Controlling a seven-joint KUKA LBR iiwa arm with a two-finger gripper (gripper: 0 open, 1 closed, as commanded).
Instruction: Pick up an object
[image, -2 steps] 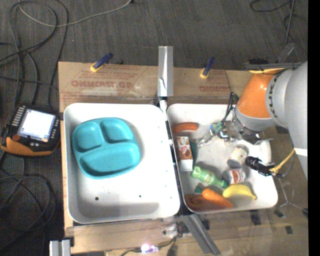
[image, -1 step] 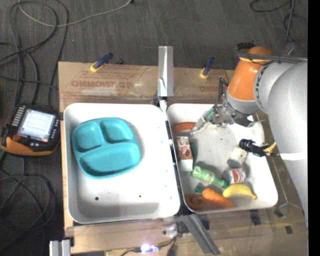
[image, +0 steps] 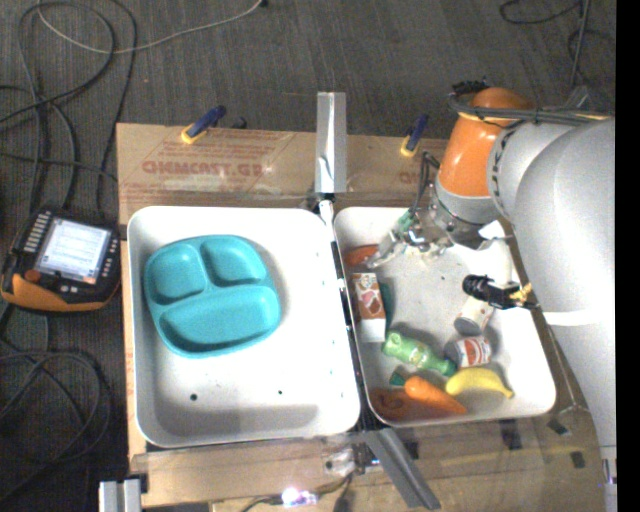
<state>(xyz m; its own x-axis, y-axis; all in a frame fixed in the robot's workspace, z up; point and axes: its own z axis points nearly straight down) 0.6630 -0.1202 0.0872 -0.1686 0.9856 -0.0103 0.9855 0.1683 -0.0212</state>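
My gripper (image: 398, 240) hangs low over the far left corner of the right bin (image: 440, 290), reaching in from the grey arm with the orange band. Just left of it, against the bin wall, lies a reddish-orange item (image: 361, 255). A small red-and-white carton (image: 370, 297) sits a little nearer. Along the front of the bin lie a green bottle (image: 412, 352), a carrot (image: 432, 394), a banana (image: 481, 382) and a red-and-white can (image: 472, 350). A pale small cup (image: 470, 321) stands by the right wall. I see nothing held in the gripper.
The left bin (image: 250, 400) holds a teal divided plate (image: 212, 295). A metal post (image: 331, 150) rises behind the wall between the bins. A teach pendant (image: 62, 256) lies on the floor at far left. The middle of the right bin floor is bare.
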